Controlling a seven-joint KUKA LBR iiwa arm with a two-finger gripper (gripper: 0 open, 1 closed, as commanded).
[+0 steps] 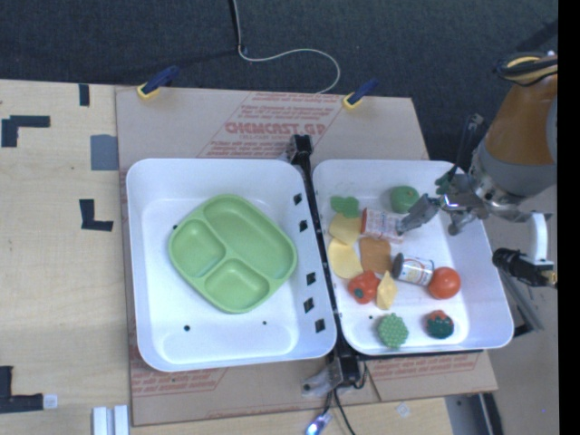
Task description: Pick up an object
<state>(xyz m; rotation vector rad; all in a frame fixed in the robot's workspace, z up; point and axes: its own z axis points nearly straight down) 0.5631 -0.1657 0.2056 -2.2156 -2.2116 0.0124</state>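
My gripper hangs over the upper right part of the right bin, open, with nothing between its fingers. Its left finger points toward a clear tube with a red label. A green ball lies just behind that finger. Below the gripper lie a small jar on its side and an orange-red ball. Further left are yellow pieces, a brown piece, a small tomato and a yellow wedge.
The left bin holds a green divided plate. Near the right bin's front edge sit a bumpy green piece and a dark green and red piece. A green piece lies by the divider. The arm's orange band stands at the right.
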